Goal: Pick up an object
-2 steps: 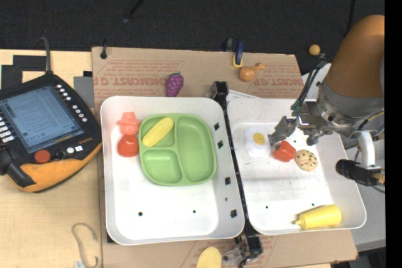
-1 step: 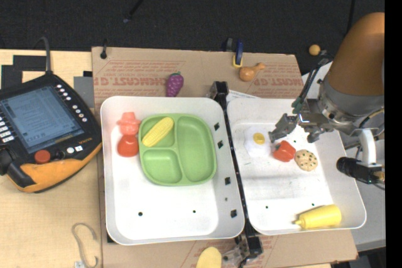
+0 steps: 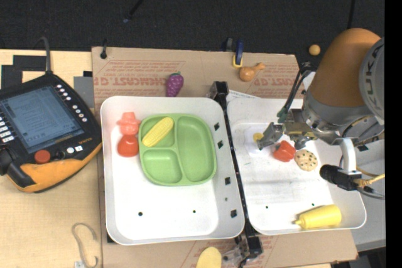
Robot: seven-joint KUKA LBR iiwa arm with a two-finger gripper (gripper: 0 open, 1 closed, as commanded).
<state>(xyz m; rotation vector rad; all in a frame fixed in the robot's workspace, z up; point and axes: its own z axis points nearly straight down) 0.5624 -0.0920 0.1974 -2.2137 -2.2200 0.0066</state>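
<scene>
My gripper [image 3: 286, 140] hangs low over the right bin [image 3: 270, 188], open, its grey fingers [image 3: 271, 135] spread apart. A small red toy piece [image 3: 284, 152] lies on the bin floor just in front of and between the fingertips; whether they touch it I cannot tell. Beside it to the right is a round speckled cookie [image 3: 306, 160]. A tiny yellow piece [image 3: 258, 136] lies left of the gripper. A yellow mustard bottle [image 3: 319, 216] lies on its side near the bin's front right corner.
The left bin [image 3: 163, 210] holds a green divided plate [image 3: 188, 163] with a corn cob [image 3: 156, 131], plus a pink and red toy [image 3: 128, 135] at its left. A purple grape toy [image 3: 174, 83] and an orange pear [image 3: 250, 71] lie behind the bins. A teach pendant [image 3: 44, 128] is far left.
</scene>
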